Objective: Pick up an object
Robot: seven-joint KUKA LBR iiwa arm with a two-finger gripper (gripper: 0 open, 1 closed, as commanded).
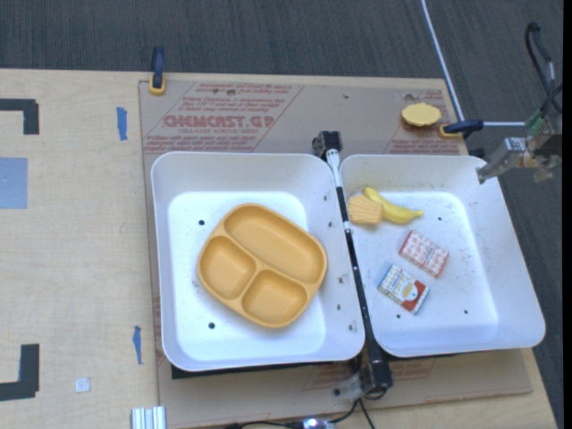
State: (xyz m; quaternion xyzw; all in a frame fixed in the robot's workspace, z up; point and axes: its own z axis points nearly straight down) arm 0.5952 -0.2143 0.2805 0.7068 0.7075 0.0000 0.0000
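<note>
- Risk first: my tool [523,155] sits at the right bin's [509,239] far rim, well apart from the things inside; whether it is spread, I cannot tell.
- Flat printed packets [424,254] and [403,288] could slide on slick plastic.
- Curved banana [393,207] may roll.
- Left bin holds a smooth divided plate [261,264].

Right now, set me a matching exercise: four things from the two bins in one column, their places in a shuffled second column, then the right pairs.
Things:
1. Orange divided plastic plate
2. Yellow toy banana
3. Small red-and-white patterned packet
4. Small box with red edge and blue-yellow print

Places:
A. Right bin, nearest the front
B. Right bin, back left corner
C. Left bin
D. Right bin, middle

Pairs: 1-C, 2-B, 3-D, 4-A
</note>
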